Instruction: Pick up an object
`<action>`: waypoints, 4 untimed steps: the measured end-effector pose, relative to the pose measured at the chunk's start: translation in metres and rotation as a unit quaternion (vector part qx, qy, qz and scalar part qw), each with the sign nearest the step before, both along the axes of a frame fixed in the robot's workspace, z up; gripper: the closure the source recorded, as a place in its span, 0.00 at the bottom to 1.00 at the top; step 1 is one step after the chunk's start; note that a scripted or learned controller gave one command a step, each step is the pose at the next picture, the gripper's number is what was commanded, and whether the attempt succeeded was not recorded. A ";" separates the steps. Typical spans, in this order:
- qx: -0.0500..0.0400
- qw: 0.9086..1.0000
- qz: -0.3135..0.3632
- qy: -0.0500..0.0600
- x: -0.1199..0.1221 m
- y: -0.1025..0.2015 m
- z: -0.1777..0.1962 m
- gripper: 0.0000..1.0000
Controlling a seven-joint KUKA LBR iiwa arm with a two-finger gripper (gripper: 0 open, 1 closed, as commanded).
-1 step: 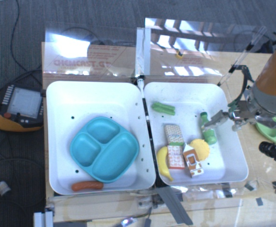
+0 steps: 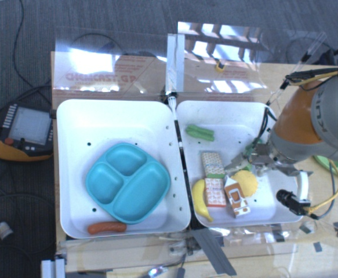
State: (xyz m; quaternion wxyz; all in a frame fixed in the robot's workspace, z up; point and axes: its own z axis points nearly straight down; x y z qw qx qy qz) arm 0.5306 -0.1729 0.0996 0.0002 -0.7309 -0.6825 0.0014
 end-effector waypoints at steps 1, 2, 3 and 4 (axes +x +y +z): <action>0.002 1.000 0.001 0.001 0.000 0.002 0.008 1.00; 0.001 1.000 -0.004 -0.006 0.057 -0.040 -0.008 1.00; 0.006 1.000 0.001 -0.006 0.060 -0.031 -0.009 0.00; 0.000 0.998 0.062 -0.001 0.119 -0.030 0.021 0.00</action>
